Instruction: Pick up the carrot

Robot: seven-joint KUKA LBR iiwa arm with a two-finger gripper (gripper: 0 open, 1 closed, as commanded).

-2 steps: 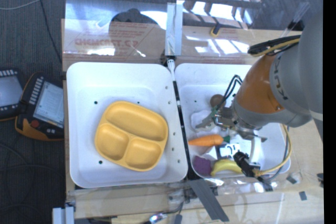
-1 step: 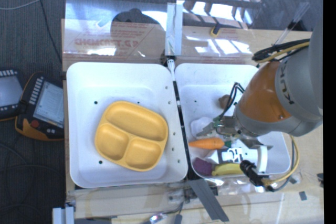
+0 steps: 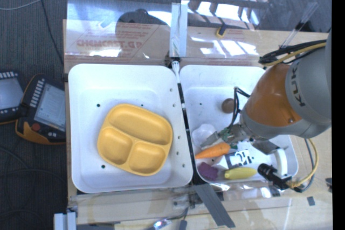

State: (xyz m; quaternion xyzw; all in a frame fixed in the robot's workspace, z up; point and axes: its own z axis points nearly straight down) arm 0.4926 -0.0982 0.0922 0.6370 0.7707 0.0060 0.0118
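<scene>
tray (image 3: 135, 139) in left bin (image 3: 86, 89), carrot (image 3: 214, 151) in right bin (image 3: 207, 83), near their divider

Two white bins side by side: left bin (image 3: 81, 116), right bin (image 3: 205, 75). One yellow tray (image 3: 135, 138) with three compartments, lying in the left bin. In the right bin, one orange carrot (image 3: 213, 151), one purple piece (image 3: 208, 172), one yellow piece (image 3: 240, 173), one small brown round thing (image 3: 228, 105), one pale clear lump (image 3: 204, 132), one black-and-white item (image 3: 241, 158) partly under the arm. One robot arm (image 3: 285, 99), one gripper (image 3: 229, 136). One handheld control pad (image 3: 44, 110) with a screen on the floor at left. Further small items under the arm too hidden to count.
</scene>
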